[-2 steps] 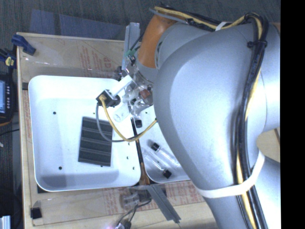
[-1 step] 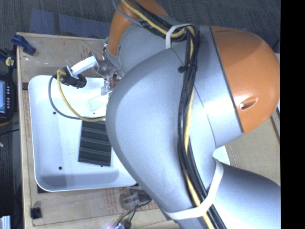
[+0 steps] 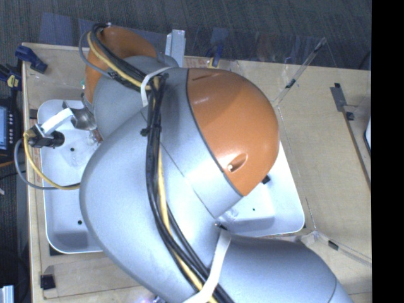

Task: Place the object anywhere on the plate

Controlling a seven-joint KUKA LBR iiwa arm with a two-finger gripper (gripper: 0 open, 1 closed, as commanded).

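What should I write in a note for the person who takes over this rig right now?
Arm: it reaches far over both bins and covers most of them. Its wrist end is over the left bin, near the far left corner.
Gripper: its state cannot be told from the camera view.
Object and plate: I cannot make them out.
Done: nothing confirmed.
Left: find the object, put it on the plate.

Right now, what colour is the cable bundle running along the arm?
Black and yellow, with white straps; the cable bundle shows best in the camera view, against the grey arm.
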